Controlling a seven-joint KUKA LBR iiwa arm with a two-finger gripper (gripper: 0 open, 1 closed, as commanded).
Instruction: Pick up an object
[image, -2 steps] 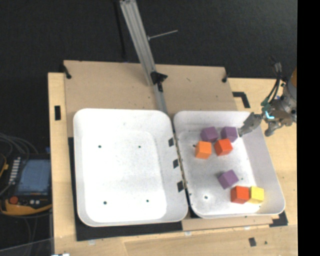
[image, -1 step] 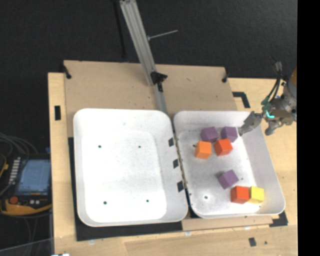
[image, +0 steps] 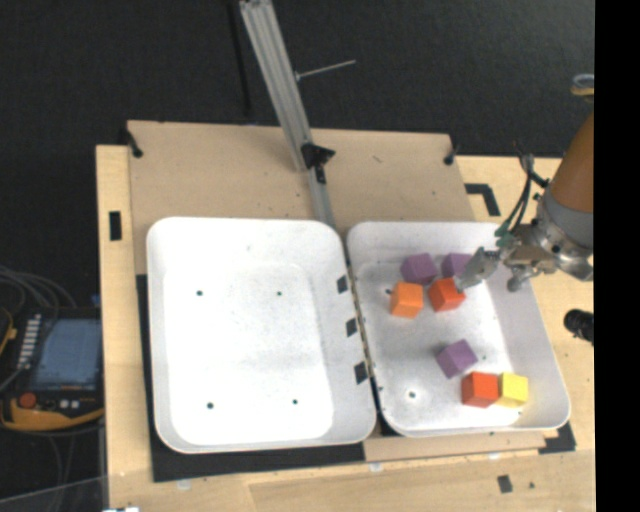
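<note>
Right bin (image: 530, 340) holds small plain blocks: two purple blocks (image: 419, 267) at the top, an orange block (image: 406, 299) touching a red-orange block (image: 445, 294), a lone purple block (image: 456, 357), and a red block (image: 480, 388) touching a yellow block (image: 514, 388). No readable writing. Gripper (image: 497, 268) hovers just beside the red-orange block; can't tell its state. Left bin (image: 245, 330) alongside.

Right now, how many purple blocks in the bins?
3, all in the right bin: purple block near the far wall, another beside it partly behind the gripper, third mid-bin.
</note>
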